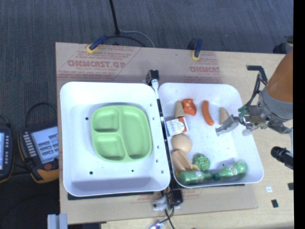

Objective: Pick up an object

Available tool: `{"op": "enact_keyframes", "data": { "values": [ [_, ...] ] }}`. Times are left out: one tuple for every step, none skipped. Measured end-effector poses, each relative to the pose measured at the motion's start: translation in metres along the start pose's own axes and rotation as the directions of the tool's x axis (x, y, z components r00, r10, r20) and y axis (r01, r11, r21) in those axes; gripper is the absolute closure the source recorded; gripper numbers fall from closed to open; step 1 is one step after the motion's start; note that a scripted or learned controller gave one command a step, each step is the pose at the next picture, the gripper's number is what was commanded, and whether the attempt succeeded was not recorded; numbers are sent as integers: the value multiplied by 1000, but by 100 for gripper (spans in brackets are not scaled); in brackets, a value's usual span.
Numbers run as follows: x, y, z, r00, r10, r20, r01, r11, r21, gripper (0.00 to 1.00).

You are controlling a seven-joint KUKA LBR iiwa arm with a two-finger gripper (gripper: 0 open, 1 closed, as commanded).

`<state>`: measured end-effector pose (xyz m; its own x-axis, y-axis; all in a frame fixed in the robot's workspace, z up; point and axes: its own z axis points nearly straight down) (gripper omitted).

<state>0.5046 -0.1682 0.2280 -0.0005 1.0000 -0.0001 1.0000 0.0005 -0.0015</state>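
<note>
**White bins, nothing lifted yet**

We read this as the approach step. The gripper (pixel 234 123) hangs over the right bin (pixel 248 142), toward its right side, with one grey finger (pixel 225 127) reaching left above bare bin floor. Nothing sits between the fingers; whether they stand apart or together we cannot tell from this angle.

The candidates lie mostly along the bin's left and lower parts: an orange carrot-like piece (pixel 208 112), a corn cob (pixel 223 114) just beside it, a red-orange item (pixel 188 107), a small carton (pixel 177 126), a tan egg-shaped object (pixel 181 142), a green bumpy piece (pixel 201 162) and a green bottle (pixel 217 172) lying along the lower wall. The corn cob looks nearest, so our next move probably calls for a short shift up and left, then a descent with the fingers straddling it.

The left bin (pixel 76 128) holds a green divided tray (pixel 121 132). Both bins rest on a brown board (pixel 95 63) clamped at its far edge, over grey carpet (pixel 47 13).
</note>
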Motion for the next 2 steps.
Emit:
{"op": "enact_keyframes", "data": {
  "values": [
    [9,62,76,988,157,-1,-157,988,1,0],
    [2,116,140,1000,18,1,-18,1000,-6,0]
  ]
}}
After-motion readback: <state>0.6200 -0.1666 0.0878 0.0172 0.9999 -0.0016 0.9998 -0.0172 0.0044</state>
